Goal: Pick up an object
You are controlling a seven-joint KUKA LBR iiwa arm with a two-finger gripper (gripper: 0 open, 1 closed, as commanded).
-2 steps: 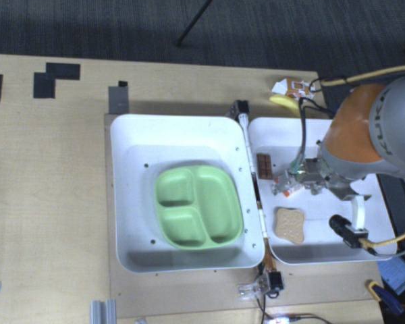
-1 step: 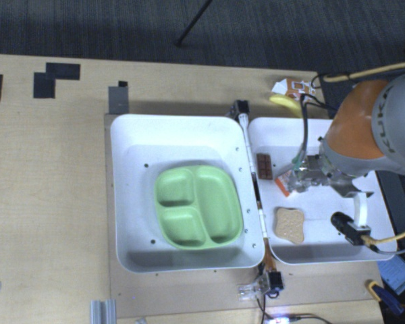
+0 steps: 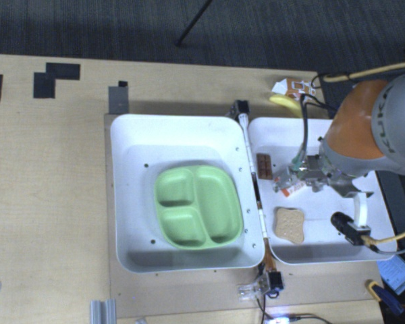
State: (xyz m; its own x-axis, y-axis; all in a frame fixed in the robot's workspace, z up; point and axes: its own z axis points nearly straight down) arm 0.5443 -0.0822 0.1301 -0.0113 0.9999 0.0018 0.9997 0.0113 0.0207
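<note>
Pincer point(image 3: 291, 179) is low in the right bin point(image 3: 337, 248), right over a small red-and-white packet point(image 3: 290, 189); how far open, or gripping anything, I cannot tell. Brown bar point(image 3: 264, 165) just beside it, tan slice point(image 3: 289, 225) below. Green tray point(image 3: 198, 205) fills the left bin point(image 3: 131, 181).

I see the divided tray point(image 3: 198, 206) lying in the left bin point(image 3: 131, 137), while in the right bin point(image 3: 273, 132) the bread slice point(image 3: 289, 225) sits nearest me, with the small block point(image 3: 263, 164) behind it beside the dividing wall.
</note>
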